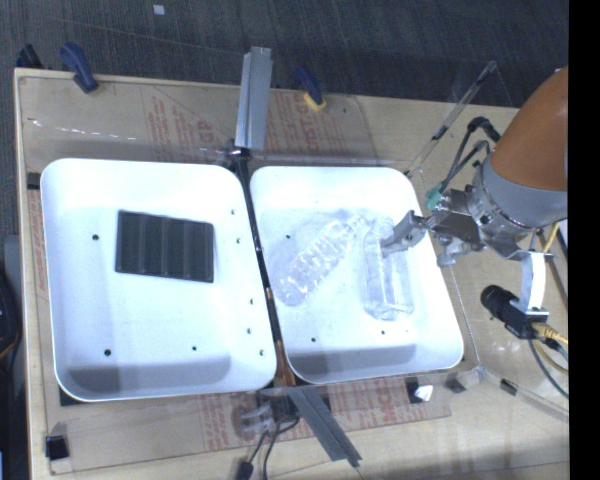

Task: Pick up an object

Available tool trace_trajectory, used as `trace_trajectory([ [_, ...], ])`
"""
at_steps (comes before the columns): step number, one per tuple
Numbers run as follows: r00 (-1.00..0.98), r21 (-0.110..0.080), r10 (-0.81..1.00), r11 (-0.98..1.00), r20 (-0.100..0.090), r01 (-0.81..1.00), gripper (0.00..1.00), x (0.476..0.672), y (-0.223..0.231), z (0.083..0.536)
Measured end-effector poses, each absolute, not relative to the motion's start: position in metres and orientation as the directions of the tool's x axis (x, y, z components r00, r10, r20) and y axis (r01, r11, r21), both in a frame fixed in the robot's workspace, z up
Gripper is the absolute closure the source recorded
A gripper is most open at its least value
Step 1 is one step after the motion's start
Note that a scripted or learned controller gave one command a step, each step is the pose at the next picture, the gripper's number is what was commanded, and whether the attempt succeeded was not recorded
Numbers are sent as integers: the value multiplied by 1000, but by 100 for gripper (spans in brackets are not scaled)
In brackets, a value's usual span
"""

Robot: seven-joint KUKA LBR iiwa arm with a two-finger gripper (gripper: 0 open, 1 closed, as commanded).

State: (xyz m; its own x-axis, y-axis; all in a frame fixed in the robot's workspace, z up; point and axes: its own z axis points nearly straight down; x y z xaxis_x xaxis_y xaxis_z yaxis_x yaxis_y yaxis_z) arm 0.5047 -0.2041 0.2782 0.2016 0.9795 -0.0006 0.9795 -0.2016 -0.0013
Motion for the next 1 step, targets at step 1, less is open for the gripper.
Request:
trace_trajectory([
  [1, 143, 2, 990, -143, -2, 990, 0, 501, -199, 300],
])
